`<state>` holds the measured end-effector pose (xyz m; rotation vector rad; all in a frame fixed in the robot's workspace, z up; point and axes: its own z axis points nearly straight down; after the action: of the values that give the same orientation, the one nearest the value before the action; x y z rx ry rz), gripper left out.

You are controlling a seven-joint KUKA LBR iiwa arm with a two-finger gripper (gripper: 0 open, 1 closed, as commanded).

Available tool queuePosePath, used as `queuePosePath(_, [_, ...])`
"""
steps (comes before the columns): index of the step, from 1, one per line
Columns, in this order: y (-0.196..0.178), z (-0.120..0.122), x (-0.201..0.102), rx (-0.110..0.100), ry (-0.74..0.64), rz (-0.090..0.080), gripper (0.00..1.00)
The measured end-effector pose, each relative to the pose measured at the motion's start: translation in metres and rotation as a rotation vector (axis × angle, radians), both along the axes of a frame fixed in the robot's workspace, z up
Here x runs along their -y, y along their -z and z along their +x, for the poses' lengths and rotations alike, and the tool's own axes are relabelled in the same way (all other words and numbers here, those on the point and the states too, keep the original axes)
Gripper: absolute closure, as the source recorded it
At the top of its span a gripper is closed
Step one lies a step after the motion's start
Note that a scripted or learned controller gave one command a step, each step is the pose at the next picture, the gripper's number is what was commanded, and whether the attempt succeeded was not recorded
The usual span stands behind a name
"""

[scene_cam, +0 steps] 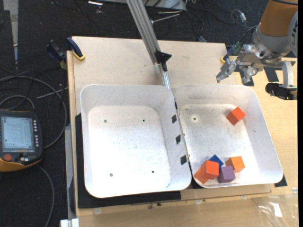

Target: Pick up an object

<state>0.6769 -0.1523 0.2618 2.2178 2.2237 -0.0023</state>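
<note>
Below — bench bears two white bins.

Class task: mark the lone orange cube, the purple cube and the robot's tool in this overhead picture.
lone orange cube [236, 115], camera view, on its top face.
purple cube [227, 173], camera view, on its top face.
tool [236, 73], camera view, midway between its two fingertips.

A pale wooden surface stands on dark floor strewn with cables. A teach pendant lies at left.
</note>
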Motion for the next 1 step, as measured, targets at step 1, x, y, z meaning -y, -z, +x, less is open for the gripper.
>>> queuePosePath(1, [0.1124, -0.0343, 0.0567, -0.007, 0.007, 0.001, 0.00])
